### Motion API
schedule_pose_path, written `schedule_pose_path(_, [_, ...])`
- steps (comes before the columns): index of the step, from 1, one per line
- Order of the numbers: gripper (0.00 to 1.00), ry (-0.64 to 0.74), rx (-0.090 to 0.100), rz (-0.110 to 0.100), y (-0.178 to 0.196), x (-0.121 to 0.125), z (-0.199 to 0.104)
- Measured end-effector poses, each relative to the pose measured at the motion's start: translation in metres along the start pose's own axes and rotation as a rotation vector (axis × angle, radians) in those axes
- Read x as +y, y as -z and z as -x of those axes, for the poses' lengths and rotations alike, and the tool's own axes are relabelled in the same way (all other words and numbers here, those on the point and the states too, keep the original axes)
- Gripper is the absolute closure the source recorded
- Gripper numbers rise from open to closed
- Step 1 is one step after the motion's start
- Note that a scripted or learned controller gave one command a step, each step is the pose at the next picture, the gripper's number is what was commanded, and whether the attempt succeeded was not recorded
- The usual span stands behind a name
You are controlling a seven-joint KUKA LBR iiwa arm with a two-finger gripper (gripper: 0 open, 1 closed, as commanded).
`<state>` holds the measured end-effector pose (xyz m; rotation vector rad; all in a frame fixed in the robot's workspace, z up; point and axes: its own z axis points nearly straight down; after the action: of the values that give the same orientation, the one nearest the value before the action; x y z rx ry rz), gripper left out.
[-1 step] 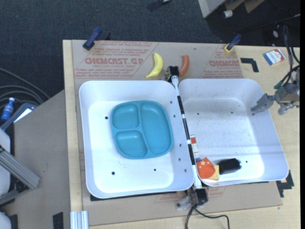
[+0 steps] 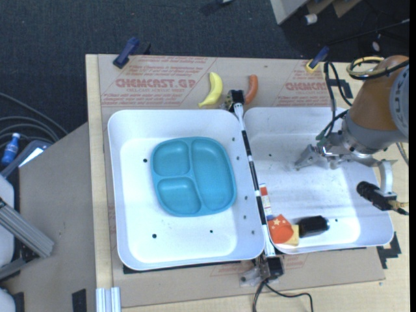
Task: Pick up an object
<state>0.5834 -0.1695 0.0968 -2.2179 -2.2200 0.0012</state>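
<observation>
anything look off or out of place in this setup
Yes: a yellow banana and an orange carrot-like piece lie on the bench board behind the two bins, outside both. The blue divided plate sits slightly askew in the left bin.

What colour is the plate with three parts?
Light blue plate, seen in the camera view.

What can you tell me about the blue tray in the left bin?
The blue tray looks like smooth, moulded turquoise plastic, a rounded rectangle with three compartments: two on its left side and one long one on its right. It lies flat and slightly rotated near the middle of the left bin, resting on the bin floor. Its compartments hold nothing, and no other object touches it.
</observation>
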Motion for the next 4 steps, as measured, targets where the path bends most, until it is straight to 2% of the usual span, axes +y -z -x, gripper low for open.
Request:
schedule_pose_path(1, [1.00, 0.001, -0.001, 0.003, 0.011, 0.001, 0.000])
schedule_pose_path(2, [1.00, 0.001, -0.002, 0.005, 0.110, 0.043, -0.057])
schedule_pose_path(3, [1.00, 0.001, 0.000, 0.000, 0.121, 0.020, -0.144])
schedule_pose_path(4, [1.00, 0.001, -0.001, 0.004, 0.137, 0.083, -0.219])
